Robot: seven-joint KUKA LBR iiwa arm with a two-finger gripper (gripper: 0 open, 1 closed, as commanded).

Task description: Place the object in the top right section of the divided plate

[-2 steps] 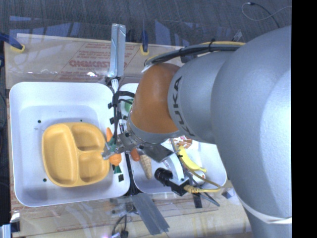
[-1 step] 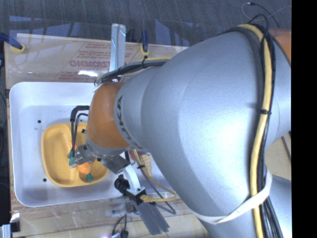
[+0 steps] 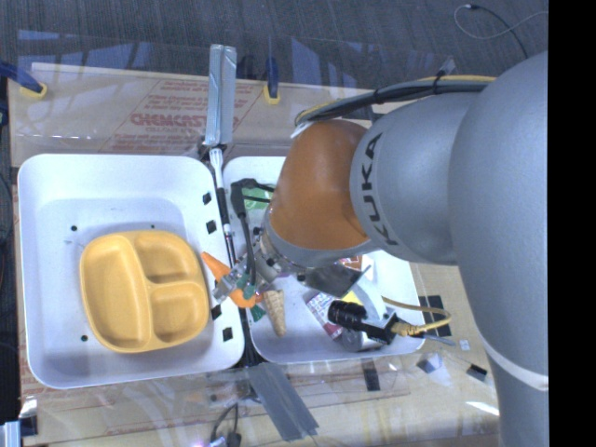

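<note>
Over the shared rim between the bins: gripper (image 3: 235, 282), set low, largely masked by the wrist above it. Jaw state: cannot tell.

Item 1, orange piece (image 3: 216, 266): tapered and carrot-like, lying across the rim right at the gripper, with its pointed end over the left bin (image 3: 37, 250). More orange shows on the gripper's other side (same piece or a second one, unclear). Taken to be the task's object. Whether it is gripped or only beside the tool cannot be settled.

Item 2, divided plate (image 3: 140, 291): yellow, three wells, flat in the left bin, near the piece but apart from it. Top right section (image 3: 168, 261): nothing in it.

Item 3, tan cone (image 3: 276, 313): in the right bin (image 3: 307, 347), just beside the gripper.

Handling, judged: probably a light, rigid toy with a smooth skin. The taper invites slipping, so hold it across the thicker middle, not the tip.
</note>
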